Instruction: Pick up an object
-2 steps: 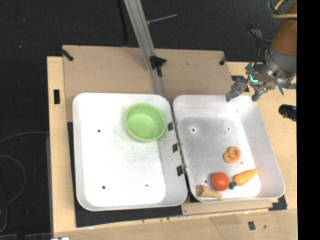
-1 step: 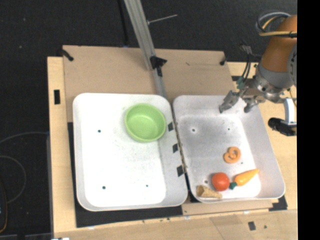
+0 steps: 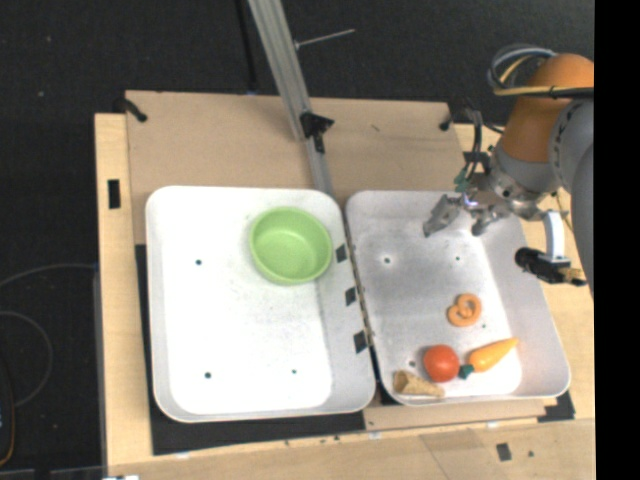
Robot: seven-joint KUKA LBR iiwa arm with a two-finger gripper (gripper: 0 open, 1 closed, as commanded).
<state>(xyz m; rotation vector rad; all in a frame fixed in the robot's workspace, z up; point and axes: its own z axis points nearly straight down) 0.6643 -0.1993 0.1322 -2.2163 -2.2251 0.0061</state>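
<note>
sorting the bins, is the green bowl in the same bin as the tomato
No, the green bowl sits in the left bin, while the tomato lies in the right bin.

I see a lime green bowl in the left white bin. Right white bin: orange pretzel, red tomato, orange carrot, tan wedge. Arm grey, orange band.

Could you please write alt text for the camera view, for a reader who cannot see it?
A grey robot arm's open claw hovers over the far end of the right bin, away from a tomato, carrot, pretzel and tan wedge at its near end. The left bin holds a green bowl.
</note>
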